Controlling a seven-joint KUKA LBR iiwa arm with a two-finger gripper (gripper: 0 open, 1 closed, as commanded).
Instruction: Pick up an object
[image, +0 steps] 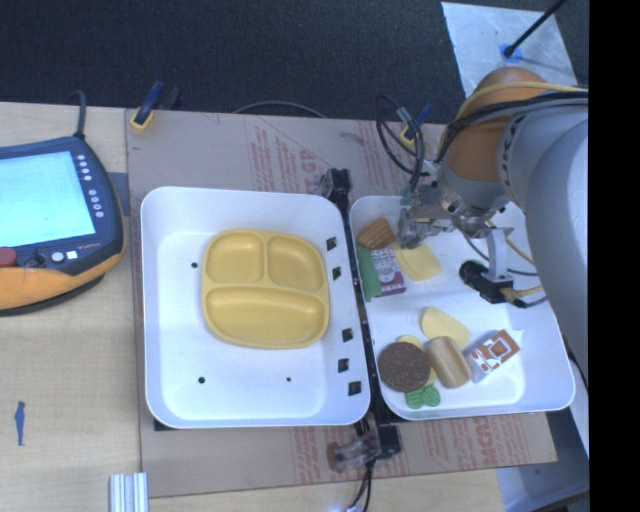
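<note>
- Fingers of the gripper (413, 232) hang low over the back of the right bin (535, 395); whether they are open or closed cannot be told from this slanted view, and nothing shows between them.
- Nearest to them lie a pale yellow wedge (420, 263), just below the tips, and a small brown cookie-like piece (376, 234), just to the side.
- Both look like light, stiff toy food; the yellow wedge lies flat and thin, so it would likely need a pinch across its short edges, and could slide on the smooth bin floor.
- Next to these lies a red-and-green packet (385, 271), probably softer.
- Wrist and orange band (480, 150) rise up and to the right, with the grey arm sweeping in from there, the tool pointing steeply down.
</note>
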